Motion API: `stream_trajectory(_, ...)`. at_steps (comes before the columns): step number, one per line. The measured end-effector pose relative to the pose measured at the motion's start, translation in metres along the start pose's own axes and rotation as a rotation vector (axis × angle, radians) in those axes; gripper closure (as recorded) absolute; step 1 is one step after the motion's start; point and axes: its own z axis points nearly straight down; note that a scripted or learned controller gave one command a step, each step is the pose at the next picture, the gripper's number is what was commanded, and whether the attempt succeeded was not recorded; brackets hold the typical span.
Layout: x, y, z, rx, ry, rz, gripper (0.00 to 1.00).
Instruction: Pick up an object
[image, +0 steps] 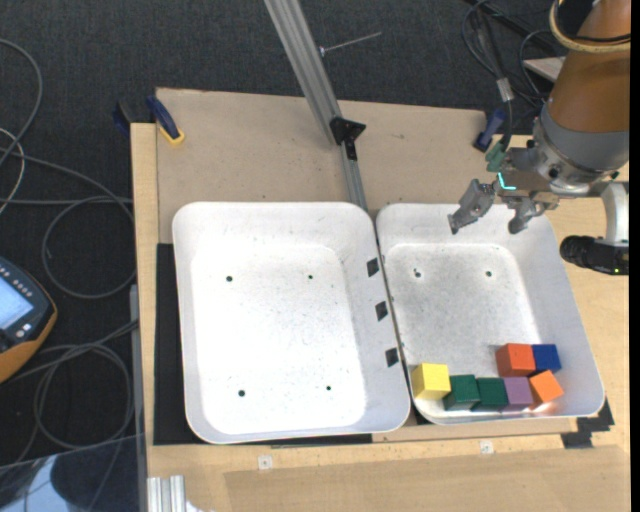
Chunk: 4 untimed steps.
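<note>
Above right bin (560, 300), pincer (494, 214) hangs spread wide, holding nothing.

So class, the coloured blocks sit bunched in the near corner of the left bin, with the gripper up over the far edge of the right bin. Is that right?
Not quite. The camera view shows the coloured blocks bunched in the near corner of the right bin, not the left bin. The gripper is indeed over the right bin's far edge.
</note>
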Motion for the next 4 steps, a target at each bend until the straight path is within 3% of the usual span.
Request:
stream_trajectory(1,0.000,0.001,-0.003,-0.005,-0.001,0.000,0.00)
stream_trajectory(4,-0.006,-0.002,0.174,0.002,0.000,0.001,0.00)
